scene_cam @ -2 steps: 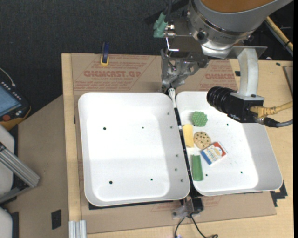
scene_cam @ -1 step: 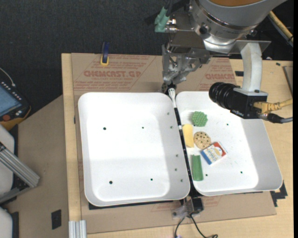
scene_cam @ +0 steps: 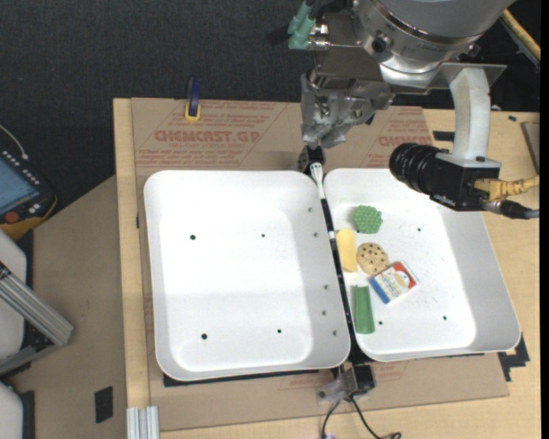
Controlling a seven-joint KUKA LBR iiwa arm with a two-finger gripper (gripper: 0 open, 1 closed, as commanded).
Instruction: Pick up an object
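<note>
The gripper (scene_cam: 322,129) is positioned above the bins' far junction; jaw state cannot be told. Candidate objects, including the cookie (scene_cam: 371,256), lie well below-right, ungrasped, clustered in the right bin (scene_cam: 480,283).

Reaching in from the upper right — grey arm (scene_cam: 429,26) angled down and left, gripper (scene_cam: 326,129) hanging at top centre, finger position unclear.
</note>
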